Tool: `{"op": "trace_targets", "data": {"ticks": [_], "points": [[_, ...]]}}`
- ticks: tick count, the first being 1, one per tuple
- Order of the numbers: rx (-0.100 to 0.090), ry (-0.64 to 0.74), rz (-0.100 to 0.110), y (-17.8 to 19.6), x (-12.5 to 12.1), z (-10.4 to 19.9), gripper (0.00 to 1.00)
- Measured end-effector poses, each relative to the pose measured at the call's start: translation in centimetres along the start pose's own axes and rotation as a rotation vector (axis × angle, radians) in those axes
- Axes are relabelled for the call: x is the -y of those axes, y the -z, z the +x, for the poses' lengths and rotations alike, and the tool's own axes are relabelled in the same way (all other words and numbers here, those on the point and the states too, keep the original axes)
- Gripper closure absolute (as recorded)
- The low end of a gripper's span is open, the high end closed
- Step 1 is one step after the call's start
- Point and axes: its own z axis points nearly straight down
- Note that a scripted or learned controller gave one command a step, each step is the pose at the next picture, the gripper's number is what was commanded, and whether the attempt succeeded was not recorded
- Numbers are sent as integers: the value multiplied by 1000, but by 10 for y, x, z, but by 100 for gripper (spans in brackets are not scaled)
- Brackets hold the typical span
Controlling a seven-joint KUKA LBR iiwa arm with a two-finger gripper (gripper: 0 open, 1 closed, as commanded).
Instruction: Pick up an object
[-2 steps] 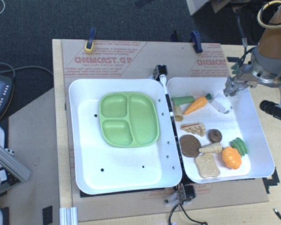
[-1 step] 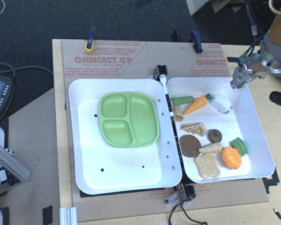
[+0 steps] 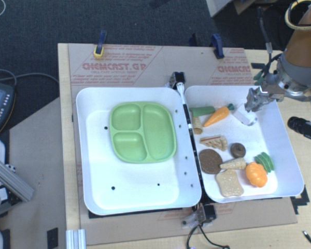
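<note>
My gripper [image 3: 254,101] hangs over the back right part of the right bin [image 3: 287,154], at the end of the grey arm with the orange band. Just below and left of it a pale whitish object [image 3: 244,118] lies on the bin floor. An orange carrot [image 3: 217,116] lies a little further left, beside a green piece [image 3: 203,110]. Nothing is visibly in the gripper's grasp.
The right bin also holds a beige cylinder [image 3: 197,124], a cracker sandwich [image 3: 213,141], a brown cookie [image 3: 210,161], a chocolate donut [image 3: 238,150], a bread slice [image 3: 229,183], an orange fruit [image 3: 256,174] and a green pepper [image 3: 264,161]. A green divided plate [image 3: 143,132] lies in the left bin [image 3: 93,180].
</note>
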Motion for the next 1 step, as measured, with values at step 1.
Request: {"op": "trace_targets", "data": {"ticks": [1], "points": [[0,2,0,-1,17,48,100]]}}
